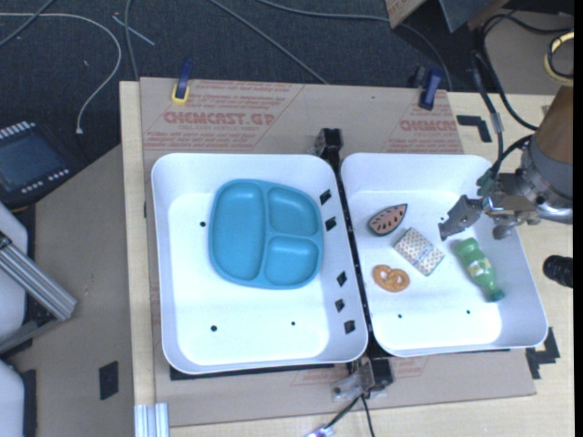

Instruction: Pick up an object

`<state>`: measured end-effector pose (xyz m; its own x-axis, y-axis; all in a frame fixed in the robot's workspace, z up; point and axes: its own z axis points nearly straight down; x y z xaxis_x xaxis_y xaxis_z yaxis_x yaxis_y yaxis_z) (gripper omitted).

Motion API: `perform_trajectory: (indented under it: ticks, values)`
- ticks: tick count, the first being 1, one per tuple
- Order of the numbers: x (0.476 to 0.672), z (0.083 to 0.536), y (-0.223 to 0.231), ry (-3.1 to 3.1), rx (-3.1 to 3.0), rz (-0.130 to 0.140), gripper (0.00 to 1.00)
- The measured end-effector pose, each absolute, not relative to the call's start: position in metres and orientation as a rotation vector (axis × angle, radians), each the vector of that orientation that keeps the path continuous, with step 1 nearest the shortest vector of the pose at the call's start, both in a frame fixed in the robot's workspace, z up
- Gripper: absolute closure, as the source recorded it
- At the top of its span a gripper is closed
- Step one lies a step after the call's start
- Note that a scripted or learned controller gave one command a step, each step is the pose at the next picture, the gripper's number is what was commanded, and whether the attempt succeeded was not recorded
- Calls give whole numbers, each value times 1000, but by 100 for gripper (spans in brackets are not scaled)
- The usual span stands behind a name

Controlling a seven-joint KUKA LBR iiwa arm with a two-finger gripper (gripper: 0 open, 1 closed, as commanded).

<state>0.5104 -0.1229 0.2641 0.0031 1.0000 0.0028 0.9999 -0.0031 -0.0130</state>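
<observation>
The gripper point(477, 218) is hovering in the right bin point(519, 321), fingers seemingly apart and holding nothing, with the green bottle point(479, 268) just at its 6 o'clock.

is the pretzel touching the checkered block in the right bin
Apart. The camera view shows a strip of white bin floor between the pretzel and the checkered block up and to its right.

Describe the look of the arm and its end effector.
The arm enters from the right: a rounded grey body with a tan-orange section above. Its wrist is a pale metallic ring. The end effector is dark grey metal, angular, with two short fingers. Black cables run behind the arm.
</observation>
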Motion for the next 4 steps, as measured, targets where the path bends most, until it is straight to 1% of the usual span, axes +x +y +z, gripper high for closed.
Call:
perform_trajectory:
  ticks: [1,2,3,4]
  values:
    - [512,270,-123,-2220,-2221,0,0]
    - [503,216,-127,-2215,-2218,5,0]
    - [494,167,-122,-2216,-2217,4,0]
    - [499,120,-129,-2216,-2218,4,0]
